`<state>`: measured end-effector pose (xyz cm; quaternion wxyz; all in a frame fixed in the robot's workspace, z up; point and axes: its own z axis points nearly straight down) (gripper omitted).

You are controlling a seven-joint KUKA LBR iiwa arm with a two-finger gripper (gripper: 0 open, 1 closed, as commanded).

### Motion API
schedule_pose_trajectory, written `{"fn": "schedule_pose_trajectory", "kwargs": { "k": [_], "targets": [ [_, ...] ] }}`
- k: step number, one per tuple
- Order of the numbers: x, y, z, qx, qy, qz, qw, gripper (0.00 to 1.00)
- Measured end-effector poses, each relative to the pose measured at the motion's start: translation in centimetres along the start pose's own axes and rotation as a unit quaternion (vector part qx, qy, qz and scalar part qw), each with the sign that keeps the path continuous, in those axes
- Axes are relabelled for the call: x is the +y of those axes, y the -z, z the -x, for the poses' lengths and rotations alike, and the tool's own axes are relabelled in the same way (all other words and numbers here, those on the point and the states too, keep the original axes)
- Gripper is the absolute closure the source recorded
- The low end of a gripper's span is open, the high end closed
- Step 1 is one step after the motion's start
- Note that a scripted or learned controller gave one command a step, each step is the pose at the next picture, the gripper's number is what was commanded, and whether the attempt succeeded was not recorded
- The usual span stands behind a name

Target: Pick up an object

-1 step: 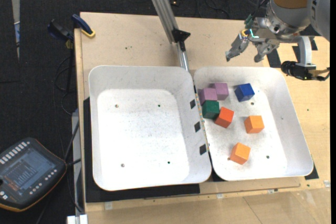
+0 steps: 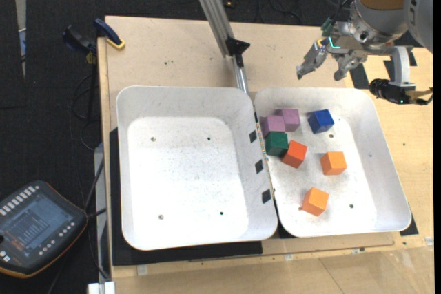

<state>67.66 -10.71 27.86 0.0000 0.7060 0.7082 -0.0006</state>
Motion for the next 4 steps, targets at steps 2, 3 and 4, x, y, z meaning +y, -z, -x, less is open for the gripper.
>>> {"fn": "schedule_pose_trajectory", "kwargs": {
  "k": [2, 3, 4],
  "targets": [
    [-0.9, -11.8, 1.1, 0.000, -0.002, -0.003, 1.0000, 0.00],
    [-0.7, -16.2, 0.7, 0.000, -0.001, 0.002, 1.0000, 0.00],
    [-0.7, -15.4, 0.8, 0.000, -0.002, 0.002, 1.0000, 1.00]
  ]
}}
